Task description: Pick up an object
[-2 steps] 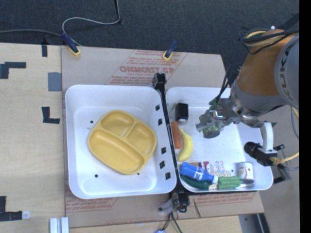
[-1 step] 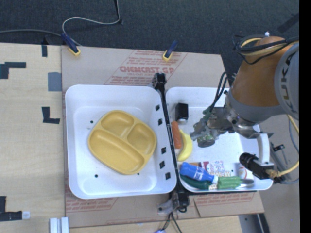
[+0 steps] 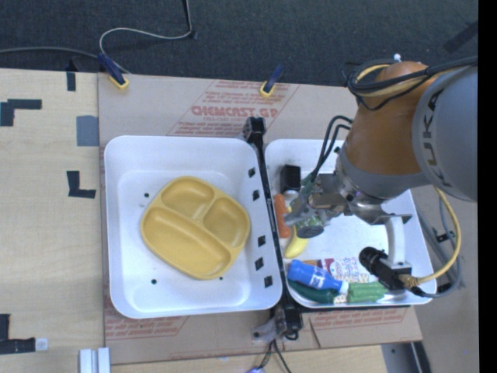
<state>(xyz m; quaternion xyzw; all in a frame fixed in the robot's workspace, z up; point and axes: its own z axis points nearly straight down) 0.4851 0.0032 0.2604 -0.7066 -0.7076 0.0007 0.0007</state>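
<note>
Since the task names no particular object, the likeliest candidates are the small things crowded in the right bin (image 3: 419, 231): a yellow banana-shaped piece (image 3: 296, 246) and an orange item (image 3: 281, 207) against the divider side, a blue bottle (image 3: 312, 275) lying along the near edge, and a green object (image 3: 365, 292) just beside it. A black block (image 3: 290, 176) sits farther back in the same bin. Over the yellow and orange pieces hangs the end effector (image 3: 309, 217), low in the bin; whether it is apart or together I cannot tell, and nothing is visibly caught in it. I judge the step in hand to be the reach or descent onto a target, not yet a lift. Next, it would need to settle squarely on one item, close, and rise without dragging neighbours, which lie tightly packed. In the left bin (image 3: 116, 231) a yellow divided plate (image 3: 194, 225) lies well apart from the arm, on the cardboard-covered surface (image 3: 194, 107)
</note>
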